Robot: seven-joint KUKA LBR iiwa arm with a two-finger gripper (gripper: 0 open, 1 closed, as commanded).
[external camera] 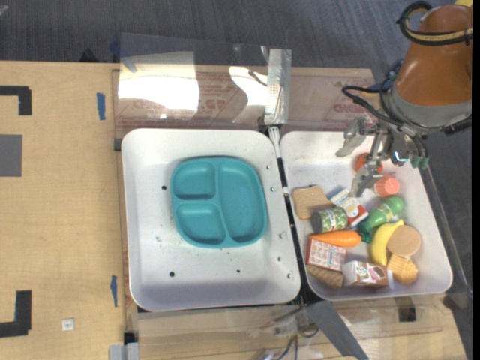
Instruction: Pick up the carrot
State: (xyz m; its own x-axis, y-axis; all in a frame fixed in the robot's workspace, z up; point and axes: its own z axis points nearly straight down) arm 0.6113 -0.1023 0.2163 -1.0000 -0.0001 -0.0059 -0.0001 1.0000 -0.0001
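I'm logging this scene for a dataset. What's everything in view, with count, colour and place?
Bins: 2, white, side by side on the bench.
Tray: 1, teal, three compartments, in the left bin.
Carrot: 1, orange, middle of the right bin, lying flat.
Can: 1, green label, just above the carrot.
Banana: 1, yellow, right of the carrot.
Bread slice: 1, tan, right bin's left side.
Carton: 1, red and white, below the carrot.
Other toy foods: several, mixed colours, piled in the right bin; too small to name.
Gripper: 1, grey, above the right bin's upper part, holding nothing.
Arm: 1, orange band, top right.
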